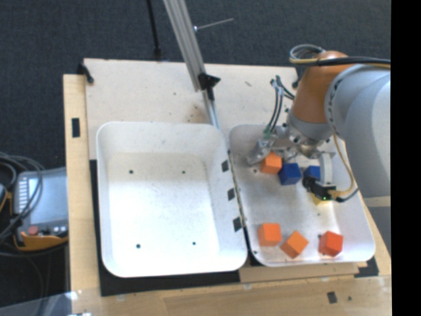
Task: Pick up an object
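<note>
Overhead slant view of a pale wooden bench (pixel 151 91) bearing two shallow white plastic bins side by side. Left white bin (pixel 164 196): speckled bare floor, a few dark dots. Right white bin (pixel 352 219): holding several small cubes. Near its lower rim, three in a row: an orange foam cube (pixel 269 234), a second orange cube turned diamond-wise (pixel 295 243) just beside it, and a red-orange cube (pixel 331 243) apart to the right. In the upper part of the same bin, a small orange block (pixel 271 164) touching a dark blue cube (pixel 289 174), with another blue block (pixel 312 173) near, partly hidden by the wrist hardware. Grey arm with orange band (pixel 316 97) entering from the right, bent down over the upper part of the right bin. Two-finger gripper (pixel 279 155) low above the orange-and-blue cluster; state of the end effector not discernible, nothing visibly gripped. Slanted aluminium rail (pixel 184 31) rising from between the bins toward the top edge. Grey control pendant (pixel 36 199) with cables on the dark carpet at left.
</note>
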